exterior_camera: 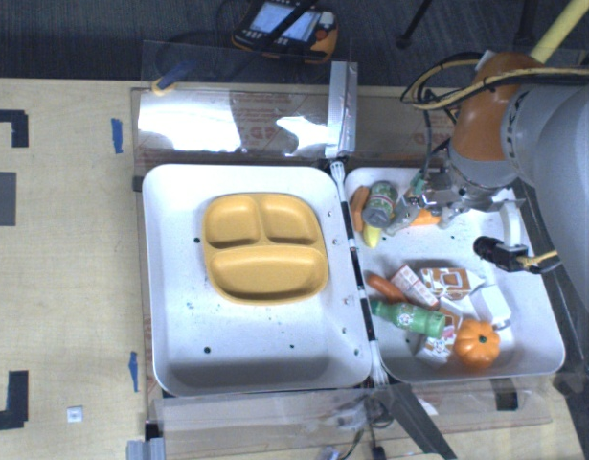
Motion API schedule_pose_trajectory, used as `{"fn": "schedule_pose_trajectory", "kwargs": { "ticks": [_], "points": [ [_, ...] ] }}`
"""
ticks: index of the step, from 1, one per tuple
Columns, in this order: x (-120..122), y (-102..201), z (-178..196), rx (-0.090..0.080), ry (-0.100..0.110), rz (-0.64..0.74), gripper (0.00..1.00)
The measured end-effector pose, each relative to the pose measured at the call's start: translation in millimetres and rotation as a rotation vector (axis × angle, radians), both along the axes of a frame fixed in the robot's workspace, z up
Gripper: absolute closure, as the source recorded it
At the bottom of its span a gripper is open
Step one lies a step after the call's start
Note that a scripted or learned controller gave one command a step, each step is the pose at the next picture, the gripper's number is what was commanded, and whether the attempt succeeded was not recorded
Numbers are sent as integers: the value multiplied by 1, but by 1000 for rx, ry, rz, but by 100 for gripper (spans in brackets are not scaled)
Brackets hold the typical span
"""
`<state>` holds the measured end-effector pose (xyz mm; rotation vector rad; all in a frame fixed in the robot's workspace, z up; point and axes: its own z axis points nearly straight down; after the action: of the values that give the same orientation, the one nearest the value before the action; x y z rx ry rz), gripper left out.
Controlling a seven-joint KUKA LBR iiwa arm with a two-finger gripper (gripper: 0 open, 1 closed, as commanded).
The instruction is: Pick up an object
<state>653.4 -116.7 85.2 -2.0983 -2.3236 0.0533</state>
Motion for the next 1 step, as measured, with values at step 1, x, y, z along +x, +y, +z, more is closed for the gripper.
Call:
{"fn": "schedule_pose_trajectory", "kwargs": {
  "ticks": [1],
  "points": [
    [-82, -12, 1, 17, -33, 4, 0]
  ]
}}
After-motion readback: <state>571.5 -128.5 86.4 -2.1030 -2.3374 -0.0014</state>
